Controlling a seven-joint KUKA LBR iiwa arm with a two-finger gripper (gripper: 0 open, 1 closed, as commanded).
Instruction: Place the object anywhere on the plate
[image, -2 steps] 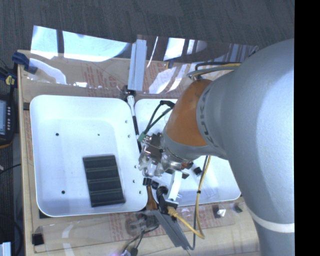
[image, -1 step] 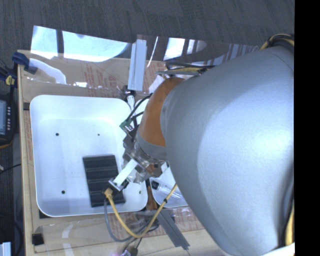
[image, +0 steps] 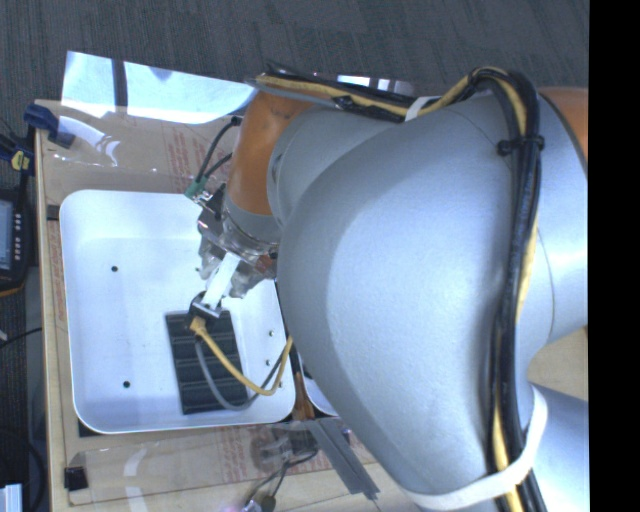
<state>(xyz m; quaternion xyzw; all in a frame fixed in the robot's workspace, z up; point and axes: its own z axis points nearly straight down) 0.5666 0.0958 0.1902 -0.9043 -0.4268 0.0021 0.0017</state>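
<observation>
The grey arm (image: 420, 260) reaches in from the right and bends its wrist down over the left white bin (image: 110, 300), so the claw (image: 224, 262) hangs above the bin's right half, a posture that would suit picking something up or setting it down there. Whether the claw is spread or pressed together I cannot tell, because the wrist hardware crowds it. The arm's bulk covers the second bin, so I cannot tell where the object and the plate lie, and any judgement of progress would be a guess
</observation>
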